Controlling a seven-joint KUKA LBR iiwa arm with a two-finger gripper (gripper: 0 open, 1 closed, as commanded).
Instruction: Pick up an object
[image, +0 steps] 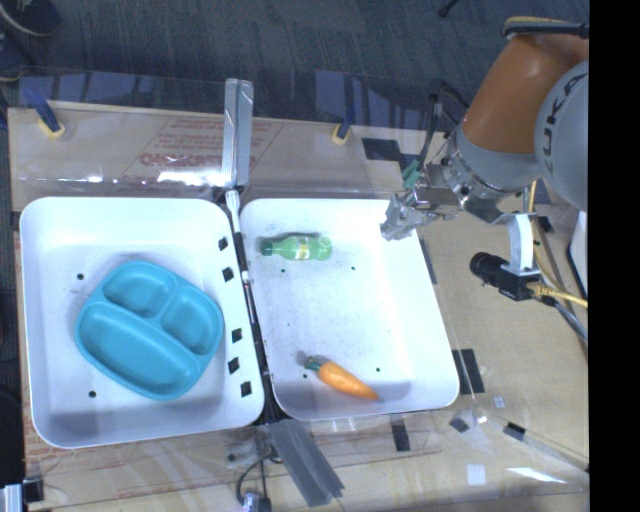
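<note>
Presently approaching; gripper (398, 222) at upper right of right bin (420, 300), grip state indeterminable; next, descend onto bottle (297, 247).

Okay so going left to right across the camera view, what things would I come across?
Blue divided plate in the left bin → green bottle → carrot, both in the right bin → tool over that bin's upper right corner.
</note>
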